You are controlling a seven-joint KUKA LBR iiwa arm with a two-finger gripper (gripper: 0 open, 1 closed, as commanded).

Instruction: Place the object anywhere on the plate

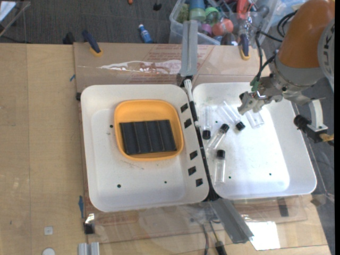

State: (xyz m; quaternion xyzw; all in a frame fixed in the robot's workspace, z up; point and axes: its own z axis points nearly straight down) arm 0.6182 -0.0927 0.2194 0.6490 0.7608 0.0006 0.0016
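Note:
An orange plate [123,116] lies in the left bin [106,185], and a black ridged block [147,136] sits flat on it. Several clear vials with black caps lie loose in the right bin [276,174]: one [217,137] by the divider, another [220,163] nearer the front, one more [232,117] toward the back. My gripper [248,104] hangs over the back part of the right bin, just right of the vials. A clear vial [256,119] lies right under its tip; whether the gripper touches it is unclear.
A grey divider bar [197,142] with black clips runs between the bins. Behind the bench stands a clear tub of coloured toys [223,9]. The arm's orange band [308,31] fills the upper right. Blue clamps [91,44] sit on the bench's back edge.

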